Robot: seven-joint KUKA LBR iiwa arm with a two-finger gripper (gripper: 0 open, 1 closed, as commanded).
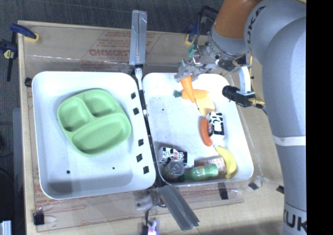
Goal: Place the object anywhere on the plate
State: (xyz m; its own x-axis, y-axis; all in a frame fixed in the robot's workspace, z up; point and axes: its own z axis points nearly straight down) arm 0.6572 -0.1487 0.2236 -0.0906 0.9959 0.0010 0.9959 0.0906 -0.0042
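Lifting stage | jaws (188, 73) pinch carrot (188, 89) top, just above right bin (156, 125) far end | plate (94, 120) in left bin | advice: raise clear of divider, keep carrot vertical, carry across to plate.

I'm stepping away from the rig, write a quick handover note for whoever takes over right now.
Gripper: over the far end of the right bin, fingers closed on the orange carrot, which hangs tilted above the bin floor.
Green plate: in the left bin, nothing on it.
Done: the carrot appears grasped and lifted.
Left: carry it across the divider to the left bin and release it on the plate.
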